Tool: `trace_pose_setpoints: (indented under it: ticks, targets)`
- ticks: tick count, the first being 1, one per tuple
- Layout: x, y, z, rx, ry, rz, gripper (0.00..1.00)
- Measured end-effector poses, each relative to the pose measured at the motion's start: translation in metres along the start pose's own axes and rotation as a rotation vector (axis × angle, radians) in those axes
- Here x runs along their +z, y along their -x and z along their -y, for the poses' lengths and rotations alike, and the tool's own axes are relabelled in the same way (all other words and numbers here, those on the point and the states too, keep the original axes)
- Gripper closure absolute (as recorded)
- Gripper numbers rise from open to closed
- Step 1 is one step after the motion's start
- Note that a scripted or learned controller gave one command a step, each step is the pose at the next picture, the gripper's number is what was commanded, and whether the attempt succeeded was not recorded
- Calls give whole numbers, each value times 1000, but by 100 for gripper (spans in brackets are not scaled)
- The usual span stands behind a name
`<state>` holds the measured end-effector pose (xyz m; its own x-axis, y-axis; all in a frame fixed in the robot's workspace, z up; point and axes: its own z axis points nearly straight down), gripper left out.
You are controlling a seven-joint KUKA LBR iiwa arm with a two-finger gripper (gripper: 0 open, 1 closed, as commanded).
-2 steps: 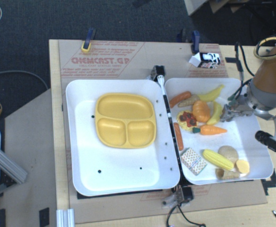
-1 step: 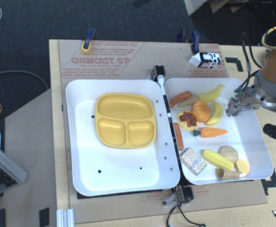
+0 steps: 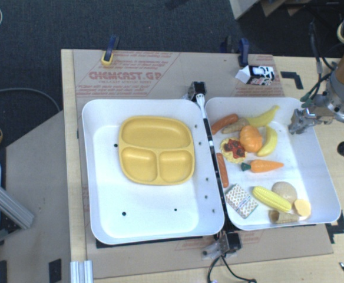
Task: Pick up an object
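A: Where to look for something to lift?

B: In the right bin point(image 3: 328, 175), on the tabletop point(image 3: 72, 158). Toy food crowded toward its left side and near end. A curved yellow banana point(image 3: 264, 117) at the far end, a carrot point(image 3: 264, 165) lying flat around the middle, and a corn cob point(image 3: 271, 198) by the near rim, touching a pale potato-like lump.

A: And the gripper?

B: The gripper point(image 3: 295, 124) hangs over the far right part of that bin, near the banana's tip but apart from every piece. Nothing held. Open or closed: impossible to tell from this slant.

A: Best candidate?

B: Probably the carrot. Mostly alone on bare white floor, with room along both long sides. Likely hollow plastic, so light, stiff and smooth, and apt to squirt out of a sloppy pinch.

A: Where to take hold?

B: Across the thick orange middle, square to the long axis. Not at the tapered tip, nor at the green end.

A: Why not the banana, being closer?

B: Packed against neighbours, with a curved back liable to roll. Riskier, at a guess.

A: Anything in the left bin point(image 3: 101, 205)?

B: Just a divided yellow plate point(image 3: 157, 149), broad and low. Poor for a two-sided pinch, so better left alone.
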<state>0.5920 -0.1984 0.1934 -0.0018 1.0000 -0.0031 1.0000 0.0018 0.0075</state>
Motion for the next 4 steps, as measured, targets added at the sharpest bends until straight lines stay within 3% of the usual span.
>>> trace_pose_setpoints:
  ticks: [1, 2, 3, 4]
  targets:
    - [-34, 0, -2, 0, 0, 0, 100]
    - [-25, -58, 7, -3, -11, -6, 100]
    - [-38, -114, 14, -5, -9, -7, 100]
    - [-29, -173, 29, -5, -11, -6, 100]
